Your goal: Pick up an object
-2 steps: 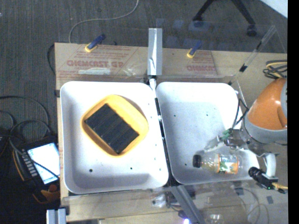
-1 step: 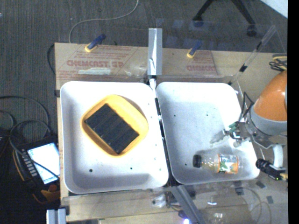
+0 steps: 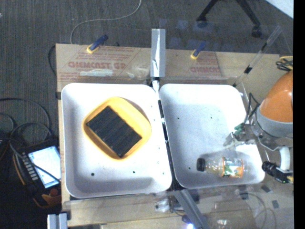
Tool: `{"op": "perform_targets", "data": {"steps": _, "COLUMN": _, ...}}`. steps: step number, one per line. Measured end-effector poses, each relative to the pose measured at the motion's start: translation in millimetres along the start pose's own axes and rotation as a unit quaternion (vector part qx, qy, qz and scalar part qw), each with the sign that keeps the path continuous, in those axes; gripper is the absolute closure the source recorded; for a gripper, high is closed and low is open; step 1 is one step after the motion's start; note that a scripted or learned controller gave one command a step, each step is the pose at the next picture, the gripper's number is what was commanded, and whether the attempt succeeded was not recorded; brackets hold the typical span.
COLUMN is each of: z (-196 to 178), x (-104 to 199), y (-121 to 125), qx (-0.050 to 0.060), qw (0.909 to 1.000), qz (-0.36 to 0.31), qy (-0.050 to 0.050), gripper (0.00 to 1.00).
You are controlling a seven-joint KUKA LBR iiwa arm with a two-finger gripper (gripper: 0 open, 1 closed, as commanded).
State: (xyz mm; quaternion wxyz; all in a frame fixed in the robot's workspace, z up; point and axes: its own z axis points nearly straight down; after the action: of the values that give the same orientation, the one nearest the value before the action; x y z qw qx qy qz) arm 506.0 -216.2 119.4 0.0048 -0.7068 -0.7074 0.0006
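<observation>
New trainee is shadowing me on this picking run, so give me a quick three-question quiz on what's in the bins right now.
1. True or false: the bottle stands upright.
2. Which bin holds the yellow dish: A) left bin, B) right bin?
3. What colour is the ridged block lying in the dish?

Key: 1. False, it lies on its side in the right bin, near the arm. 2. A. 3. Black.
</observation>
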Motion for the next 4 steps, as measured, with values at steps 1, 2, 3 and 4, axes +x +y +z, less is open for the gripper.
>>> {"op": "perform_targets", "data": {"steps": 1, "z": 0.0, "x": 0.0, "y": -0.1, "qx": 0.0, "qw": 1.0, "qz": 0.0, "qy": 0.0, "gripper": 0.0}}
{"op": "perform_targets", "data": {"steps": 2, "z": 28.2, "x": 90.8, "y": -16.0, "qx": -0.012, "qw": 0.9983, "qz": -0.056, "qy": -0.007, "gripper": 0.0}}
{"op": "perform_targets", "data": {"steps": 3, "z": -19.0, "x": 39.3, "y": -5.7, "qx": -0.001, "qw": 0.9999, "qz": 0.012, "qy": -0.004, "gripper": 0.0}}
{"op": "perform_targets", "data": {"steps": 4, "z": 28.5, "x": 59.2, "y": -18.1, "qx": -0.009, "qw": 0.9976, "qz": -0.069, "qy": -0.006, "gripper": 0.0}}
